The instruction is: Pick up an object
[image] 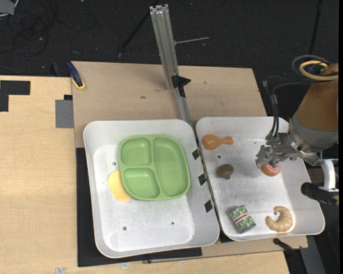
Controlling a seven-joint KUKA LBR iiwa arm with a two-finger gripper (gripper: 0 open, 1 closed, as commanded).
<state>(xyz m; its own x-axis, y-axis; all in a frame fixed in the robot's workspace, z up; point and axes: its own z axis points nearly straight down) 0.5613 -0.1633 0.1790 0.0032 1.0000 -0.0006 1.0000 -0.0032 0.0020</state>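
In the right bin (317, 224) | tool (270, 160) directly over pink ball (271, 169), touching or just above | fingers' spread: cannot tell | croissant (279, 218) lies nearer the front.

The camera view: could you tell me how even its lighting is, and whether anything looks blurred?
In the camera view, both white bins are evenly and brightly lit with faint shadows; the floor behind is dark; the gripper over the pink object looks slightly soft, while the green plate is crisp.

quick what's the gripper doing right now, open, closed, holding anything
Two-finger gripper: directly over the small pink-red round object in the right white bin; open or closed cannot be told.
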